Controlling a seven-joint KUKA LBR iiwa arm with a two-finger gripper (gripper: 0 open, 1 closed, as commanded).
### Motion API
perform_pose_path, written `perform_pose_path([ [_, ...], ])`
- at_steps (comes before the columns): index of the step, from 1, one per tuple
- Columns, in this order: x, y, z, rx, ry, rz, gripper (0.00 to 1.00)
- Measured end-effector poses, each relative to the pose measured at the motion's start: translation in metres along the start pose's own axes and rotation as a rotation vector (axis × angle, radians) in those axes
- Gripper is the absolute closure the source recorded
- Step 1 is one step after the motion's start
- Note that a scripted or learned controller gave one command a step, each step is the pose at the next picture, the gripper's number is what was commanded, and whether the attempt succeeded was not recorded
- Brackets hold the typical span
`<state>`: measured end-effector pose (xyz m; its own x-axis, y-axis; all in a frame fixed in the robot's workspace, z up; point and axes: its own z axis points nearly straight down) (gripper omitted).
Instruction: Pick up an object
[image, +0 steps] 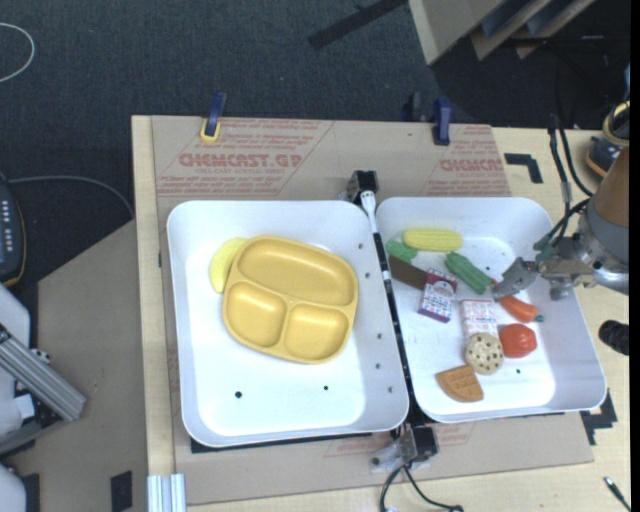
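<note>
The right bin (570, 385) holds several toy foods: a corn cob (432, 238), a green pickle (465, 270), a brown bar (407, 270), a small purple carton (437, 296), a pink-and-white packet (478, 318), a cookie (484, 352), a red tomato (518, 341), an orange carrot piece (518, 307) and a brown cracker (460, 383). My gripper (517, 280) hangs low over the right part of this bin, just above the carrot piece and right of the pickle. Nothing shows held in it.
A yellow divided plate (290, 298) lies in the left bin (270, 410), partly covering a yellow item (225, 262) at its left. The arm's wrist and cables (585, 250) cross the right bin's far right edge. Clamps (212, 122) stand at the bench's back.
</note>
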<state>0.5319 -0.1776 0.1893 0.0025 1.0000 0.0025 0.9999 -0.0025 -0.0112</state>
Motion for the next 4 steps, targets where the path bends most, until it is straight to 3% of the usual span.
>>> perform_pose_path([
  [1, 0.000, 0.003, -0.006, -0.012, -0.003, -0.003, 0.00],
  [2, 0.005, -0.005, 0.043, -0.004, 0.001, -0.003, 0.00],
  [3, 0.001, 0.004, 0.097, -0.011, 0.000, -0.001, 0.00],
  [4, 0.001, 0.006, 0.100, -0.013, 0.001, -0.003, 0.00],
])
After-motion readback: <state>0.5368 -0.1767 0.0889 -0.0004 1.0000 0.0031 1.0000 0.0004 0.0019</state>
